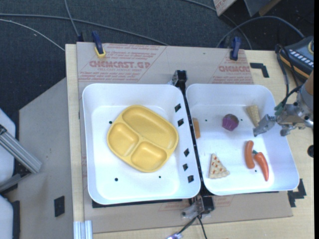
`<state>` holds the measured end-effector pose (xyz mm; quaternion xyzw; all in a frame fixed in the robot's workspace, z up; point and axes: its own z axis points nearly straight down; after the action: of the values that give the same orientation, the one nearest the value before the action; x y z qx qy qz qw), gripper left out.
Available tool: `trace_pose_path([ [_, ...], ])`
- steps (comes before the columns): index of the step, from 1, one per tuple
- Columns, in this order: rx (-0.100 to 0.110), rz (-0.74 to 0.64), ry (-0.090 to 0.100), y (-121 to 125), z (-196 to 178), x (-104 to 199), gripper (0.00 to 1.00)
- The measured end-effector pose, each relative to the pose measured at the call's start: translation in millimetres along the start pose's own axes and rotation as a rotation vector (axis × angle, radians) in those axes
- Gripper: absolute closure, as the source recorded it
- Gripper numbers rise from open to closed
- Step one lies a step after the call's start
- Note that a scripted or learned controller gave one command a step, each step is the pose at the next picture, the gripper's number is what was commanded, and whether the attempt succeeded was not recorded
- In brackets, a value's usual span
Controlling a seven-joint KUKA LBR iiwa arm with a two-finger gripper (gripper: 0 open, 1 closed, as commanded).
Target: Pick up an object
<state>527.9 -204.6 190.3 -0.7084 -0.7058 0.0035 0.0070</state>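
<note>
The right bin (pixel 234 183) holds several small toy foods: a purple round piece (pixel 230 122), a tan cone (pixel 254 114), an orange sausage (pixel 249 154), a red-orange pepper (pixel 262 165), a pizza slice (pixel 217 166) and a small orange piece (pixel 196 128) against the left wall. My gripper (pixel 273 129) hangs over the bin's right edge, to the right of the cone and above the sausage. Its fingers are spread open with nothing between them.
The left bin (pixel 94 133) holds a yellow divided plate (pixel 143 138). A black divider with clips runs between the bins. Blue clamps (pixel 98 44) pin the cardboard base at the back. Cables trail across the dark floor behind the bench.
</note>
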Motion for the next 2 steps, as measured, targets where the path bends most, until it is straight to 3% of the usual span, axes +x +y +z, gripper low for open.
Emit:
trace_pose_path([
  [1,-0.014,-0.004,-0.004,3,-8,0,0.0],
  [2,-0.009,-0.004,-0.002,1,35,3,0.0],
])
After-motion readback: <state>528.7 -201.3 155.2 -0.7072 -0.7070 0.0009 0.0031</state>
